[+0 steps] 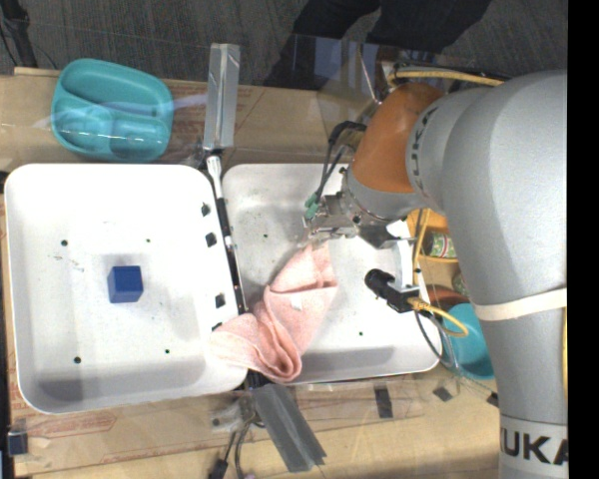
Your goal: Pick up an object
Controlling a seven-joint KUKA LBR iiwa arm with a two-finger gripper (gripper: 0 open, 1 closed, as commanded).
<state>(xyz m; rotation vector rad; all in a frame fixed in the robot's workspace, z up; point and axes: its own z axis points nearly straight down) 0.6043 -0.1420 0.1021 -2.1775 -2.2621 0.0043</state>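
A pink cloth [292, 307] lies in the right bin [265, 193]. Its lower end hangs over the divider onto the corner of the left bin [40, 208]. The cloth's top corner is drawn up into a point right under my gripper [321, 230], whose fingers are shut on that corner. The gripper hangs over the middle of the right bin, below the orange band of the arm [389, 153]. A small blue cube [126, 282] sits alone on the floor of the left bin, far from the gripper.
A teal plastic container [112, 108] rests on the bench behind the left bin. A metal bar [221, 93] stands at the back between the bins. The arm's grey body [499, 228] covers the right bin's right edge.
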